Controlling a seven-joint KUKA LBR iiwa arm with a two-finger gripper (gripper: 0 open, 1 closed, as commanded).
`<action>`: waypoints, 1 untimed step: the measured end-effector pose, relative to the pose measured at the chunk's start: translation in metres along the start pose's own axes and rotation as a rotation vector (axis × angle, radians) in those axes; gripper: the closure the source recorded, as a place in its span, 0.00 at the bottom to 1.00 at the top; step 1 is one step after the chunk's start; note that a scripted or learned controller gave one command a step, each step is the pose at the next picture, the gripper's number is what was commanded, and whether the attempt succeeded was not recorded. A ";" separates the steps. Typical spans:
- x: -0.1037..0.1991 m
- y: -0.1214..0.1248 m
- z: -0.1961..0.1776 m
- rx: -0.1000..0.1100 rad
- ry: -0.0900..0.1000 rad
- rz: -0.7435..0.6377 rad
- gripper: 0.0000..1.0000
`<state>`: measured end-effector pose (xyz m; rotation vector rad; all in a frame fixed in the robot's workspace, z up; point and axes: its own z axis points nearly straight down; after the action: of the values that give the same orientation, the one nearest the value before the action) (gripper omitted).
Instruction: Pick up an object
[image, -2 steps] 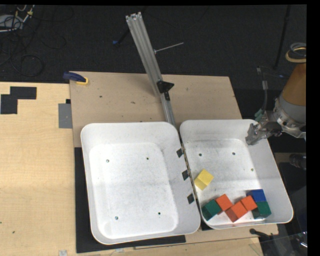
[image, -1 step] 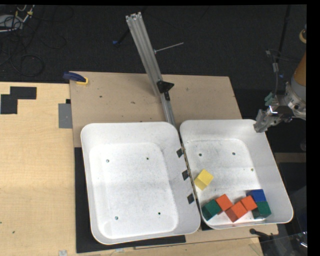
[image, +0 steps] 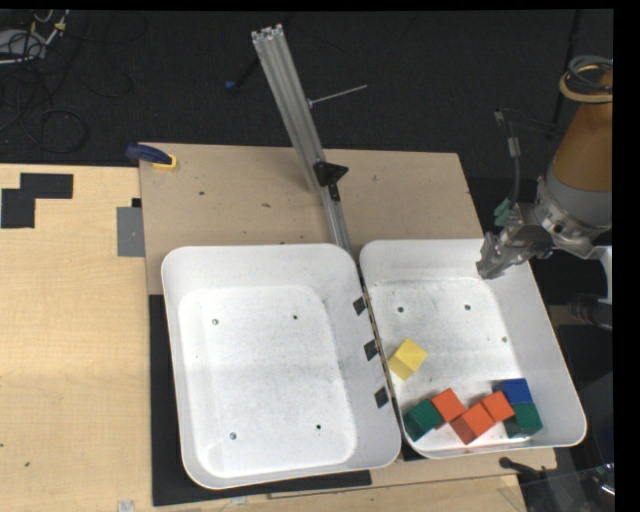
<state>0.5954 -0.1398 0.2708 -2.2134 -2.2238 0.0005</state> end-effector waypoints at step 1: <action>0.044 -0.019 0.019 0.003 0.000 0.002 1.00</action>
<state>0.5763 -0.0955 0.2519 -2.2141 -2.2202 0.0036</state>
